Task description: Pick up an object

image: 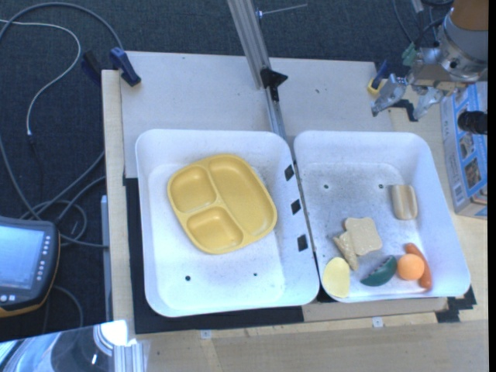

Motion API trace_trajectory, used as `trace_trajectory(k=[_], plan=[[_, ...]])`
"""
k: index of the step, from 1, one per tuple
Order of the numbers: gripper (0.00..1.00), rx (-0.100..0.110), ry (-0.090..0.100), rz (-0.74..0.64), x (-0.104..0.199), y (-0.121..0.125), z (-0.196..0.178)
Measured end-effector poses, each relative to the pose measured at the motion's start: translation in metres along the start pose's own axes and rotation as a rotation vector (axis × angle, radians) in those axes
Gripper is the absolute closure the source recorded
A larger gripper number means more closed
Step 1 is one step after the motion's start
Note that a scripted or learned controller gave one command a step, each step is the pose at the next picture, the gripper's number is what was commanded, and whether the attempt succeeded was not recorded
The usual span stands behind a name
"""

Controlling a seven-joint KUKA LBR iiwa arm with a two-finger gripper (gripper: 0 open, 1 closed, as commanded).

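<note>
Toy food lies clustered in the near right corner of the right bin (434,161): an orange ball (411,266) touching a carrot (418,260), a green watermelon slice (377,272), a pale yellow lemon piece (336,277) and a tan bread slice (362,237). A beige roll (403,201) sits apart, nearer the right wall. The left bin (155,208) holds a yellow divided tray (222,202). The jaws (400,99) hang open and hold nothing, above the tabletop (201,91) beyond the right bin's far edge.
</note>
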State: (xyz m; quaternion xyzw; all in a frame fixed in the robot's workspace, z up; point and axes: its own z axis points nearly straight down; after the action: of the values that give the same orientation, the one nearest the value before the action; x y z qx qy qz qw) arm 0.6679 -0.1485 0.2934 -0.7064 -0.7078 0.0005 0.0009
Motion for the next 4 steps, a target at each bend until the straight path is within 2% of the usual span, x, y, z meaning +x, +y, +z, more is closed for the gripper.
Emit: trace_trajectory(k=[1, 3, 4], plan=[[0.0, 0.0, 0.0, 0.0, 0.0, 0.0, 0.0], [0.0, 0.004, 0.0, 0.002, -0.014, 0.007, 0.092], [0.0, 0.006, 0.001, 0.002, -0.007, -0.002, 0.145]])
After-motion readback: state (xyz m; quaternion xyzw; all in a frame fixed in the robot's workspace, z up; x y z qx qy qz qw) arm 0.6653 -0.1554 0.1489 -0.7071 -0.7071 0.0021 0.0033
